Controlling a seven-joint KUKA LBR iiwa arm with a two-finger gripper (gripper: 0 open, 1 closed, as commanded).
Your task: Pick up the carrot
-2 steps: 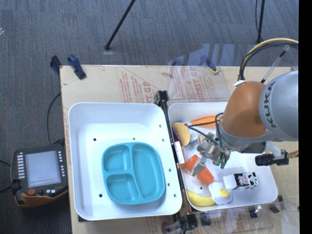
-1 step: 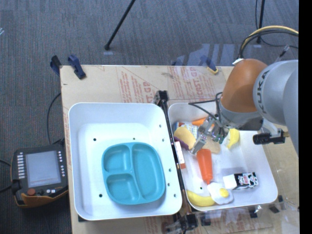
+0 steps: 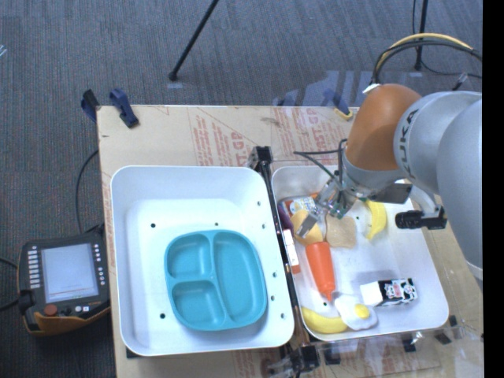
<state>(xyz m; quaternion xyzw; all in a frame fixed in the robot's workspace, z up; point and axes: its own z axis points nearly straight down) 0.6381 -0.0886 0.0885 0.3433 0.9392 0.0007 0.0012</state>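
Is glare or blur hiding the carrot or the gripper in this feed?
Camera view: even light, no strong glare on the white bins; the carrot reads sharp and orange; the gripper is soft and small, its tip lost in clutter, under the arm's shadow.

the orange carrot (image 3: 320, 267) lies flat in the right bin (image 3: 431, 290), lengthwise beside its left wall, untouched.
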